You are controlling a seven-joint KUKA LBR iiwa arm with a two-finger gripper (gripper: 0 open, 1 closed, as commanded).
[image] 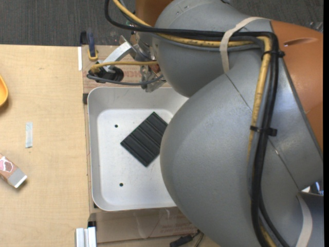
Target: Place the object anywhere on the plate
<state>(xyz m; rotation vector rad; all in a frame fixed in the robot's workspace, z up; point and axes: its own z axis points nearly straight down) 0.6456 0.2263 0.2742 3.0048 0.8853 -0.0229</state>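
Observation:
A black ribbed rectangular pad [145,138] lies flat and turned diagonally in the white bin [103,189]. The big grey arm [236,138] covers the bin's right part and most of the view's right half. At the bin's far rim, below the arm's wrist, metal and black parts of my gripper [134,68] show among yellow cables; nothing is seen held in it. An orange-yellow curved edge [2,91], possibly the plate, peeks in at the far left of the wooden surface.
The wooden surface [46,86] left of the bin holds a small grey strip [29,135] and a pink-and-white block [11,172]. Black and yellow cables [123,14] loop over the bin's far side.

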